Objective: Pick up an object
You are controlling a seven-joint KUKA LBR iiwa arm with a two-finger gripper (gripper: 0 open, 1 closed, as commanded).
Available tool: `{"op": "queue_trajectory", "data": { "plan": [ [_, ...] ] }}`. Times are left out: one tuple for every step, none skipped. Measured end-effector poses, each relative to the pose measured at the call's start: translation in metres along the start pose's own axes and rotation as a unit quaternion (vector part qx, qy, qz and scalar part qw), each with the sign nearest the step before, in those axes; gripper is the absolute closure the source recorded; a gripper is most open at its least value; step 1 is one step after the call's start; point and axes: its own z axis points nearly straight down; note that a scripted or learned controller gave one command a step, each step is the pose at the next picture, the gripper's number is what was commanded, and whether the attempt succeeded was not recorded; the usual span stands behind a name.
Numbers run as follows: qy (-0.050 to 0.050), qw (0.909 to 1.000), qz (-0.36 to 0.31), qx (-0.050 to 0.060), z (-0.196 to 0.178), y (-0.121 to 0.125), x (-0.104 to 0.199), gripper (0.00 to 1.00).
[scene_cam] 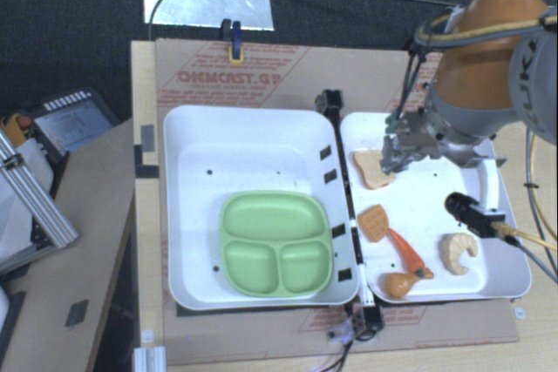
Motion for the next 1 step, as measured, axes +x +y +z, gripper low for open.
{"op": "queue_trajectory", "data": {
  "plan": [
    [0.0, 1.0, 0.0, 0.0, 0.0089, -0.0153, 0.0407, 1.0]
  ]
}}
